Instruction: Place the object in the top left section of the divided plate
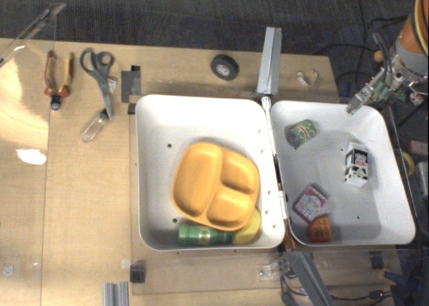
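Observation:
A yellow divided plate [216,184] lies tilted in the left bin [151,164], resting partly on a green can [200,234] and a yellow object [250,229] at the bin's front. In the right bin [392,197] lie a small green can [301,132], a white carton [357,165], a purple packet [309,203] and a brown-orange item [320,229]. My gripper [355,102] hangs over the right bin's far edge, up and to the right of the small green can, apart from all the objects. Nothing shows in it.
On the bench beyond the bins lie scissors [100,77], red-handled pliers [57,78] and a black tape roll [224,67]. A grey metal bar [270,60] stands at the divide between the bins. Cables trail at the far right.

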Tool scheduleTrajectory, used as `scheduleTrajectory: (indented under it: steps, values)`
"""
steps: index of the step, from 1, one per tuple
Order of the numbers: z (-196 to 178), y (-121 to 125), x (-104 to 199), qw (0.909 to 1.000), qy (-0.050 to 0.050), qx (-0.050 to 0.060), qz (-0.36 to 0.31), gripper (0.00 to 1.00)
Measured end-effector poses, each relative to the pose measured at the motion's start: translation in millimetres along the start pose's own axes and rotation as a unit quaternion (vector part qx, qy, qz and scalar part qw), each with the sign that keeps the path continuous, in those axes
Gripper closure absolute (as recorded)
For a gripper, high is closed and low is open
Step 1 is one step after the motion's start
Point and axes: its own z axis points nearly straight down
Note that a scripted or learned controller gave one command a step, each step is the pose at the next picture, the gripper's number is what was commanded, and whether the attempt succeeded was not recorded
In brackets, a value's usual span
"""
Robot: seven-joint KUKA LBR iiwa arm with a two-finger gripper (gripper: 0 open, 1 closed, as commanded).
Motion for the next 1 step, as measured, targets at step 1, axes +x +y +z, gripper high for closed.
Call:
scheduleTrajectory:
  steps: [1]
  values:
    - [-33.7, -20.1, 0.1, 1.0000, -0.001, 0.000, 0.006, 1.00]
